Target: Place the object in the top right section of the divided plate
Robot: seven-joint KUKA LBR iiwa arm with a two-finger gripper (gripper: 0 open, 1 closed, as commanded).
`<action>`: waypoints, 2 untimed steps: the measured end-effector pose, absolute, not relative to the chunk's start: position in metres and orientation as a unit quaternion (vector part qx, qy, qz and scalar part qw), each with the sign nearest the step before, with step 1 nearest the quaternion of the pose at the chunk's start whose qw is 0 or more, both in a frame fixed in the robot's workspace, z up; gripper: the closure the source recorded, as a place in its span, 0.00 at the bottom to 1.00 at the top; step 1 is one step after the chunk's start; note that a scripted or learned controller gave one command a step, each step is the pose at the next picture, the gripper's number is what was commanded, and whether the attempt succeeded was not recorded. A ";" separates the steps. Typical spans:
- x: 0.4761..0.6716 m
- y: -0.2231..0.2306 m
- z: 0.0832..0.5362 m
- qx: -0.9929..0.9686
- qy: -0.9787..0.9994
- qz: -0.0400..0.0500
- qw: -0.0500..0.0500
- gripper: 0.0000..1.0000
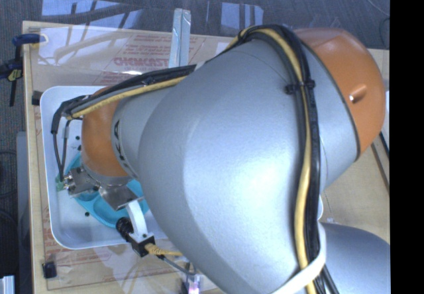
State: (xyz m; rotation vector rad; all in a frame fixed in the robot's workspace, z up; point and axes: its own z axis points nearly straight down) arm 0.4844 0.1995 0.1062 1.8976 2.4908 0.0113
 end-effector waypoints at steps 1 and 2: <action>0.479 0.180 0.091 0.833 0.554 0.002 -0.001 1.00; 0.498 0.153 0.224 0.813 0.582 -0.004 -0.002 1.00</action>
